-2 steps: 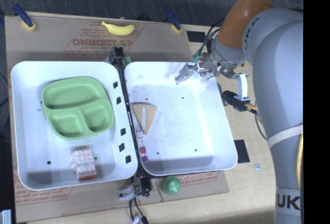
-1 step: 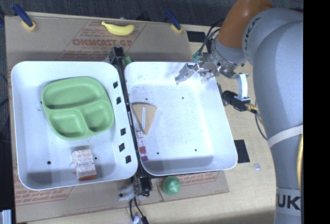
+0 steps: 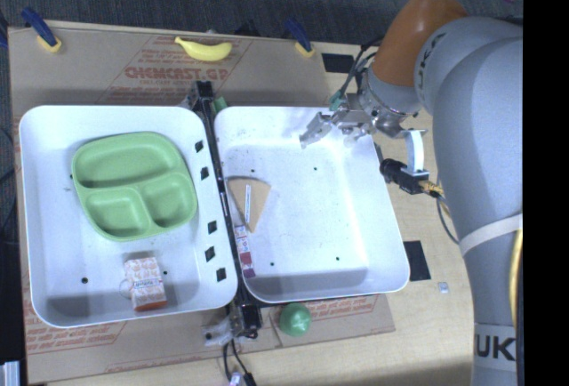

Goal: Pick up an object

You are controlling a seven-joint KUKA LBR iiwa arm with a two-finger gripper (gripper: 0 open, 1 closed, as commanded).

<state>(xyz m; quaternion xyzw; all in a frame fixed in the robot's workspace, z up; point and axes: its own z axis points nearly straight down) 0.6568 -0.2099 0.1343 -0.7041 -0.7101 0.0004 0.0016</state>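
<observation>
Now | gripper [image 3: 313, 132] hovers over right bin [image 3: 373, 224], grip unclear | wedge [image 3: 250, 200] lies below-left of it, likely the target | nothing held

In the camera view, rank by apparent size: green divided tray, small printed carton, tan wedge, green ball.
1. green divided tray, clearly largest.
2. tan wedge and small printed carton look about alike; I won't rank them.
3. green ball, smallest.
</observation>
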